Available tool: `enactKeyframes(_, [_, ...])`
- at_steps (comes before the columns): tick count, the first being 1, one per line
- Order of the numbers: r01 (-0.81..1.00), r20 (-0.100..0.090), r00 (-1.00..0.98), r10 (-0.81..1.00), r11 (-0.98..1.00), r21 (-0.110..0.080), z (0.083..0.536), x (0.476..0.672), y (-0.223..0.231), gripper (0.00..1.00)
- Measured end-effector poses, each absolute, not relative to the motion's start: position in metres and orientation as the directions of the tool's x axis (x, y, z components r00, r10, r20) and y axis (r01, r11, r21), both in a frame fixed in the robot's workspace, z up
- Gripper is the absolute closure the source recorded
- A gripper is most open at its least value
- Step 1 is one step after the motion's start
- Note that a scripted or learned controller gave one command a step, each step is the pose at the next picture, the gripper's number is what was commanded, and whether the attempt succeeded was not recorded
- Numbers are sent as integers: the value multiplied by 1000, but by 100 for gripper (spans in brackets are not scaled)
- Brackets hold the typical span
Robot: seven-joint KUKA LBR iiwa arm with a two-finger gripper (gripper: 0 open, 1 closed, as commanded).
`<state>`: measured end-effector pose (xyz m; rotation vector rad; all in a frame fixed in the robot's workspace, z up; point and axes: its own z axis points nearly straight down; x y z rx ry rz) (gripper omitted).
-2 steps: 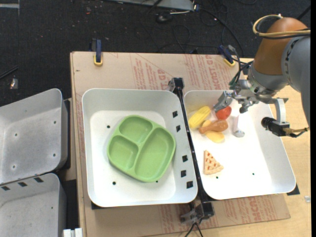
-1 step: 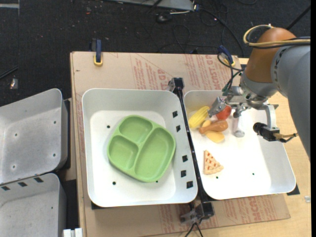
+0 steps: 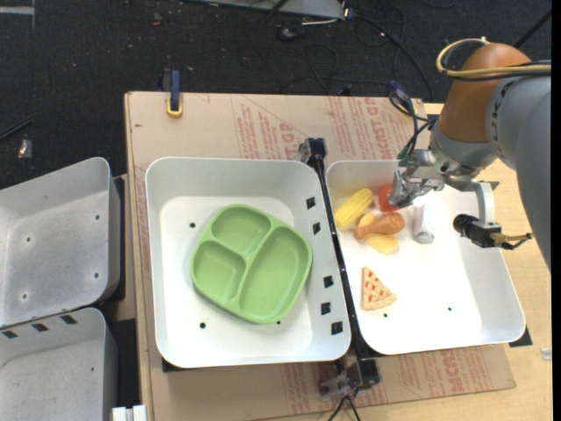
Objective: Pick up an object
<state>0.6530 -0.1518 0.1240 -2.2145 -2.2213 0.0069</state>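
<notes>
I count 5 items in the right bin (image 3: 491, 323): corn (image 3: 352, 206), red piece (image 3: 387, 199), potato-ish lump (image 3: 382, 224), yellow slice (image 3: 383, 244), pizza wedge (image 3: 376, 289). Left bin (image 3: 166, 261) has 1 green tray (image 3: 252, 262). Gripper (image 3: 408, 193) sits by the red piece (jaws: can't tell).

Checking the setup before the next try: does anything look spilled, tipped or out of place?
Nothing stands out. The green plate lies flat in the left bin; the corn, pizza slice and other toy food lie inside the right bin.
</notes>
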Motion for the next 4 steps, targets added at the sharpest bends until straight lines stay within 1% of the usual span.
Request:
enactKeyframes(1, [1000,-2,0,1000,0,5,185,656,-158,100])
enactKeyframes(2, [1000,-2,-2,1000,2,6,229,658,-159,100])
enactKeyframes(3, [1000,1,-5,1000,5,-1,239,637,-115,100])
enactKeyframes(4, [1000,1,-6,1000,6,-2,233,617,-59,100])
